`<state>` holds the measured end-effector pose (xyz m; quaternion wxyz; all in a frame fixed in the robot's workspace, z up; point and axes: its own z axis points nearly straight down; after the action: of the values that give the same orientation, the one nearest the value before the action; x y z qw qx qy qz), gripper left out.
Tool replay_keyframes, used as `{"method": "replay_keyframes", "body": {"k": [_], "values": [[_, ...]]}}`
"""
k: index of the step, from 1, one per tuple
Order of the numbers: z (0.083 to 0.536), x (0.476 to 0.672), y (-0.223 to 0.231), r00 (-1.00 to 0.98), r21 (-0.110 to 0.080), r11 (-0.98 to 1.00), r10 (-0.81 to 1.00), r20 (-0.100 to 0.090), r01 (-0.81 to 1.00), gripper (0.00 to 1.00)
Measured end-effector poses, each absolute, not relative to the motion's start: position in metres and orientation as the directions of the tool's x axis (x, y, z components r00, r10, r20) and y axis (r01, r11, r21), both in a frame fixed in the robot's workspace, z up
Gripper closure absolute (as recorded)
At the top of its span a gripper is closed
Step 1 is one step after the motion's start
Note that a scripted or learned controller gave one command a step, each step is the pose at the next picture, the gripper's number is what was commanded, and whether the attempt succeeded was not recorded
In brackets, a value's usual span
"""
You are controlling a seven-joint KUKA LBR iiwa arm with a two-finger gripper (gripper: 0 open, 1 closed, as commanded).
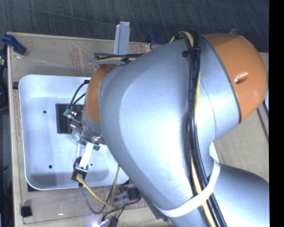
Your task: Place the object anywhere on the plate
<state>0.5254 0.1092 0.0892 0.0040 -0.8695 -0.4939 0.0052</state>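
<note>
The grey arm reaches over the left white bin (31, 126) and hides the whole right side of the bench. Its gripper (74, 119) hangs low over the middle of this bin, at the end of the orange-banded wrist. A flat black square thing (62, 118) lies on the bin floor right under and to the left of the gripper, with its right part hidden by the gripper. Whether the gripper touches it cannot be made out.
Wooden bench board (52, 51) surrounds the bin. A blue clamp (13, 43) sits at the board's far left corner and a grey post (122, 36) stands at the back edge. Loose cables (106, 207) lie at the front edge.
</note>
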Motion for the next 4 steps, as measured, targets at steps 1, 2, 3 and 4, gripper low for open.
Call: {"method": "replay_keyframes", "body": {"k": [1, 2, 3, 4], "values": [[0.254, 0.520, 0.100, 0.696, -0.004, -0.696, 0.718, -0.001, 0.718, 1.00], [0.222, 0.480, 0.040, 0.699, -0.006, -0.699, 0.715, -0.005, 0.715, 1.00], [0.114, 0.488, 0.114, 0.727, -0.008, -0.727, 0.687, -0.007, 0.687, 1.00], [0.191, 0.485, 0.091, 0.326, -0.003, -0.326, 0.945, -0.001, 0.945, 1.00]]}}
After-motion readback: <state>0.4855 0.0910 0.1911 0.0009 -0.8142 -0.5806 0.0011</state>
